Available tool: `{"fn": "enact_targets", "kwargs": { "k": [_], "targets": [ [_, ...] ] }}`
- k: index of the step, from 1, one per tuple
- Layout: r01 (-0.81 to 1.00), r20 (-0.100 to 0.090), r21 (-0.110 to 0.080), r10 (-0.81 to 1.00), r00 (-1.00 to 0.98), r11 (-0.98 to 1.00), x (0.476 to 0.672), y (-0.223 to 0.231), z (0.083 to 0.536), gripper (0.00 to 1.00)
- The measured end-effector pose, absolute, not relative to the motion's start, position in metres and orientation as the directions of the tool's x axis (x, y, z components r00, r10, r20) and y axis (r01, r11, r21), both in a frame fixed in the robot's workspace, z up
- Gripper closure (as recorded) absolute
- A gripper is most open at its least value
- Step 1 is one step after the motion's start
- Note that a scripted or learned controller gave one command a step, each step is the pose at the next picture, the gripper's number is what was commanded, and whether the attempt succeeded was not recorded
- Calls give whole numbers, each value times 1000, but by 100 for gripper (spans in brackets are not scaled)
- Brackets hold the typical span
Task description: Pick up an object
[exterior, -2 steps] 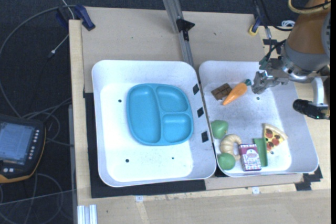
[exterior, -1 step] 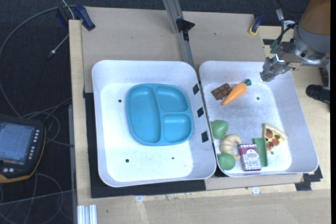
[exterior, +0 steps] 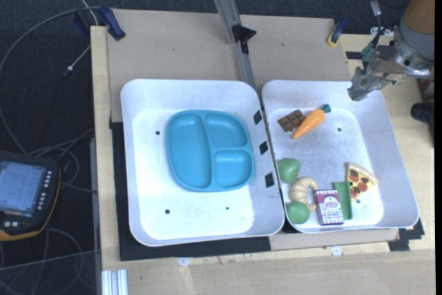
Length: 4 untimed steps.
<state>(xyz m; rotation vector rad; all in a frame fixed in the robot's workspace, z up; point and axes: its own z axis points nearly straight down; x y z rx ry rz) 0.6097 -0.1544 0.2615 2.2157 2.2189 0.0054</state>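
The gripper (exterior: 362,88) hangs over the far right corner of the right bin (exterior: 387,141), at the end of the arm (exterior: 421,24) reaching in from the right; nothing is visible between its fingers, and whether they stand open or closed cannot be told at this size. All candidate objects lie in the right bin. A carrot (exterior: 309,122) rests near the far left, touching a brown chocolate piece (exterior: 290,121) on its left; both are the closest items to the gripper. Along the near edge sit a green pear-like fruit (exterior: 289,168), a pale croissant (exterior: 303,188), a second green fruit (exterior: 298,212), a pink carton (exterior: 329,208) with a green piece just beside it, and a pizza slice (exterior: 360,179) to the right. The left bin (exterior: 138,148) bears a blue divided plate (exterior: 208,150), apart from the rest. Judgement: no pick has been made; the gripper appears staged at the bin's edge before descent. The carrot looks the readiest target, though its contact with the chocolate risks a disturbed or double grasp.
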Motion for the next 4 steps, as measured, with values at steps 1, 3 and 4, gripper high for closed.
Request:
{"fn": "enact_targets", "kwargs": {
  "k": [1, 3, 4],
  "targets": [
    [1000, 3, -3, 1000, -6, 6, 610, -103, 247, 100],
    [1000, 4, -4, 1000, -7, 7, 592, 14, 243, 100],
    [1000, 2, -3, 1000, -6, 6, 599, 67, 230, 100]
  ]
}}
